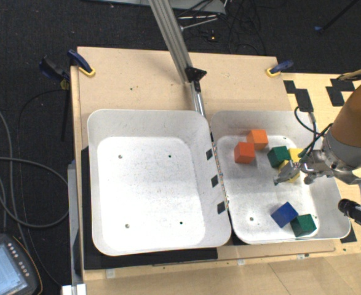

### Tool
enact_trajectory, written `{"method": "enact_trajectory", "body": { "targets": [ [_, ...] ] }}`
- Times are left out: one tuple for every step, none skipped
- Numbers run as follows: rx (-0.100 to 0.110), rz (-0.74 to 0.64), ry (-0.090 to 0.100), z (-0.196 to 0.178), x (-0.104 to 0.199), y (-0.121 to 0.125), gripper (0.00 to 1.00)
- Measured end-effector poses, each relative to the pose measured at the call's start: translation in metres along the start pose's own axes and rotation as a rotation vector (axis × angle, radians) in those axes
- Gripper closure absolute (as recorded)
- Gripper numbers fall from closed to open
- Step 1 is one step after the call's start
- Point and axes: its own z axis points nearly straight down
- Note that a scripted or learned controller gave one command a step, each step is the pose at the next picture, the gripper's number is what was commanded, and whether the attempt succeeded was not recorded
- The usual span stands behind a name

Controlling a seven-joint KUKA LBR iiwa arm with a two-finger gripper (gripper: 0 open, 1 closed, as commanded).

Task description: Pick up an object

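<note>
In the right white bin (328,229), the gripper (289,174) hovers near the bin's right edge just below the green cube (278,156), with a small yellow block (295,155) just beside; its grip I cannot tell.

Left shallow white bin (106,183) wide open floor, right shallow white bin (254,223) crowded along its far and right side by two orange cubes (251,146), green cube (278,156), yellow block (295,155), blue cube (284,214) touching dark green cube (304,225) near front rim, free floor at its front left, slanted grey metal pole (174,39) above the bench (137,82).
</note>
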Motion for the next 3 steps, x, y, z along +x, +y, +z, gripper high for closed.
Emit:
{"method": "enact_trajectory", "body": {
  "targets": [
    [-0.003,0.0,-0.002,0.042,0.0,0.0,0.0],
    [-0.007,0.0,-0.002,0.03,0.0,0.001,1.0],
    [-0.012,-0.002,-0.005,-0.033,0.0,-0.001,1.0]
  ]
}}
